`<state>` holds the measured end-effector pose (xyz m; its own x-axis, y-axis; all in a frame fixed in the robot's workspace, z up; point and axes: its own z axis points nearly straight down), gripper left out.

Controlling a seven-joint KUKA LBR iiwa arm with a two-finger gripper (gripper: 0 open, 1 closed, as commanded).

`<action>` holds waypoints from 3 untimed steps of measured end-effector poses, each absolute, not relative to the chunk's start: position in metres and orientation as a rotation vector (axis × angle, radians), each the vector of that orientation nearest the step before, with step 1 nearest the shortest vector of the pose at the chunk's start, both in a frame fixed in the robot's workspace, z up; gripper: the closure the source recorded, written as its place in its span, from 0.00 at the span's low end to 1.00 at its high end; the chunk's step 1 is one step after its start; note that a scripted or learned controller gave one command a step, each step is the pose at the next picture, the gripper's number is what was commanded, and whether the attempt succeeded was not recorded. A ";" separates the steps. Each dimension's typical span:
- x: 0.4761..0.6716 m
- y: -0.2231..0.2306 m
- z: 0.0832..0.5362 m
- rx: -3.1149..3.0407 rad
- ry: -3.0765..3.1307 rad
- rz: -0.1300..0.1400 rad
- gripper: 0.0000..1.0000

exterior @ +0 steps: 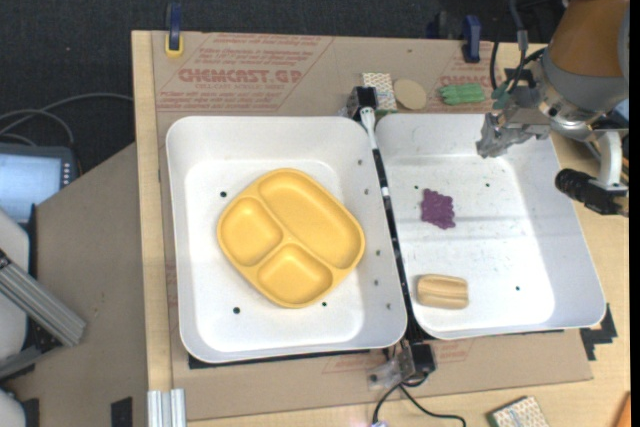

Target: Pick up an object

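In the right bin (540,245), a small purple bunch of grapes (437,208) lies near the middle. A tan bread-like block (442,291) rests close to the bin's front edge. My gripper (493,145) hangs over the bin's far right corner, up and to the right of the grapes and well apart from them. I see nothing held in it. The left bin (190,215) holds a yellow divided plate (290,236).
Behind the bins on the cardboard lie a round tan disc (410,94) and a green object (462,94). Blue clamps (174,43) pin the board at the back. A black part (590,191) juts in over the right bin's right rim.
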<state>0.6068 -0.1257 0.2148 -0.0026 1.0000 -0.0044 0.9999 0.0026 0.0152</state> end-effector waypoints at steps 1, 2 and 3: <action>0.616 -0.124 0.274 2.214 2.217 0.008 1.00; 0.598 -0.118 0.081 2.222 2.218 0.004 1.00; 0.560 -0.214 0.223 2.219 2.198 0.004 1.00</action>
